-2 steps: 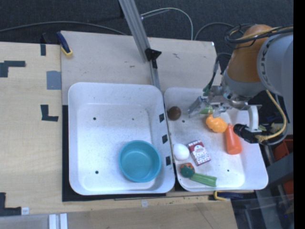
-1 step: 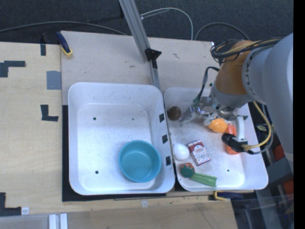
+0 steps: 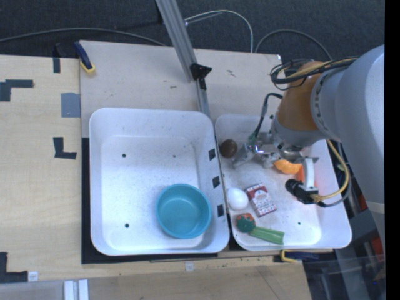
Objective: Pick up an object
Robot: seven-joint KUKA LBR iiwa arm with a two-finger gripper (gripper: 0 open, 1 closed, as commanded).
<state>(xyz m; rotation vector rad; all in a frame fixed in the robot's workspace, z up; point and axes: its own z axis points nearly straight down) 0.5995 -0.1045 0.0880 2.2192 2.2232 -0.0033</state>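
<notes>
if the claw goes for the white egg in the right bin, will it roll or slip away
Probably. The white egg looks smooth and rounded, so it may roll if nudged and squirt out of a pinch. It looks small, so likely light. The red carton lies close beside it and might stop a roll that way; the bin wall is close on the other side.

A bench [image 3: 37, 167] of pale wood carries grey and black tape marks [image 3: 70, 105] on its left part. A beige board [image 3: 144, 74] lies behind the two white bins, with a blue and yellow clamp [image 3: 84, 57] at its back left corner. A slanted grey metal pole [image 3: 178, 33] crosses the board, held by a black bracket [image 3: 200, 72]. Thin cables [image 3: 237, 24] loop over the dark floor [image 3: 62, 11] behind
</notes>
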